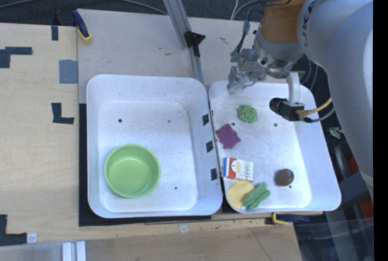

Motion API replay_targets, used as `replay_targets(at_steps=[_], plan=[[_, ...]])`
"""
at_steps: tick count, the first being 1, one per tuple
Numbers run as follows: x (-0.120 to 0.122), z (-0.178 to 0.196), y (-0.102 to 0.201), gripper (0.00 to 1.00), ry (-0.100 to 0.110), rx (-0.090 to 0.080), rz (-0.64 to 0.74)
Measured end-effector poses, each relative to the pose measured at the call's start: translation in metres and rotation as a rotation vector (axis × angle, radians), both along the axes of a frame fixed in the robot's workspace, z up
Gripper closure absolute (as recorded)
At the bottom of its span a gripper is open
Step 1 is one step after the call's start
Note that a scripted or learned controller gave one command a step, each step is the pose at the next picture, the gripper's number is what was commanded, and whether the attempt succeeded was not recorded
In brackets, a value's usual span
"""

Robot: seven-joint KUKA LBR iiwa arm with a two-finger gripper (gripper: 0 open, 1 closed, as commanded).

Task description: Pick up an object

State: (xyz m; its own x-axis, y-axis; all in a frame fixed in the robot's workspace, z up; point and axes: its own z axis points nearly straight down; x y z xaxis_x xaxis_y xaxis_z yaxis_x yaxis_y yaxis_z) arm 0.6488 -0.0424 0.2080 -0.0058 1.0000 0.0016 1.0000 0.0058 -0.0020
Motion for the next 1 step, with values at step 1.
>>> replay_targets(at_steps=[1], plan=[[-0.0155,0.0137,0.0506,1.00,0.000,0.001,0.001]])
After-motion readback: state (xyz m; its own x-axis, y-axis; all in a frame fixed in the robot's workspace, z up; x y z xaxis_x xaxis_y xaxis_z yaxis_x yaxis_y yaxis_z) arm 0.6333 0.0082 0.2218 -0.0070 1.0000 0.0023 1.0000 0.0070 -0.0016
